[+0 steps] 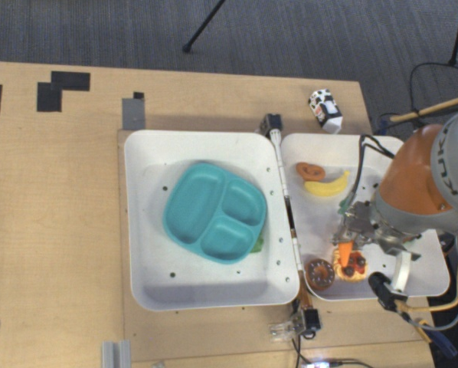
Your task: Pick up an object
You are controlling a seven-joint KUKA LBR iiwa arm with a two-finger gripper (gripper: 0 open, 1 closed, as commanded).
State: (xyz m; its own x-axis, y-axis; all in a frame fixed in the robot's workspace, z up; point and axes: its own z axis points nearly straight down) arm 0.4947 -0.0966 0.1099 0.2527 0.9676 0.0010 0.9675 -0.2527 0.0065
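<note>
In the right bin [321, 152] lie a yellow banana [326, 185], a brown pretzel-like piece [309, 170], a chocolate doughnut [319, 273] and an orange toy with red and dark bits [350, 261]. My gripper [350, 244] hangs low over the orange toy, at the bin's near side. The grey wrist and orange band [413, 179] cover much of the bin's right half. The toy's top edge sits right under the gripper.
The left bin [148, 282] holds a teal divided tray [215, 211] with something green under its right edge. A small black-and-white carton [325, 110] stands on the bench behind the right bin. Cables trail at the lower right.
</note>
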